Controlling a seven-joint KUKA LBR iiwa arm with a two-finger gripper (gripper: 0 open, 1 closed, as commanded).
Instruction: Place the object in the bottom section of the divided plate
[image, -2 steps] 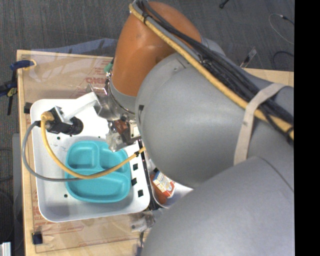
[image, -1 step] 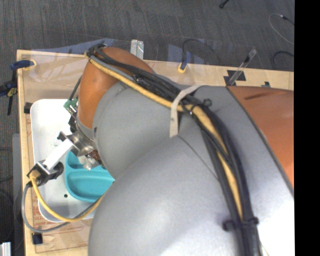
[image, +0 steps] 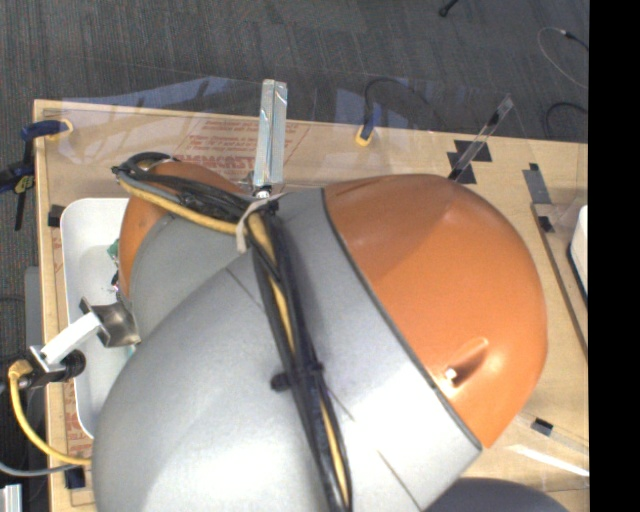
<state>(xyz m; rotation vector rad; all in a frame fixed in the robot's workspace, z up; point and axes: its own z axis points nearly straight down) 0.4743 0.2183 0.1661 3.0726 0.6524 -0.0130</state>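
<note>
Mostly, the arm (image: 300, 360) itself takes up the near part of the camera view: its grey body lies closest, with a black cable bundle (image: 295, 350) running along it, and the orange band (image: 440, 290) sits just beyond, toward the right. Past the arm's left flank, a strip of the white bin (image: 80, 225) peeks out, its rim curving beside a small metal bracket (image: 115, 320). Whether the jaws are spread or pressed together cannot be told, since the arm's bulk covers that end. Neither the object nor the divided plate can be made out; both presumably lie under the arm, within the bin. Farther back, the wooden bench (image: 420, 150) runs behind the arm. Judging progress is hardly possible: placement in the bottom section is neither confirmed nor ruled out.
</note>
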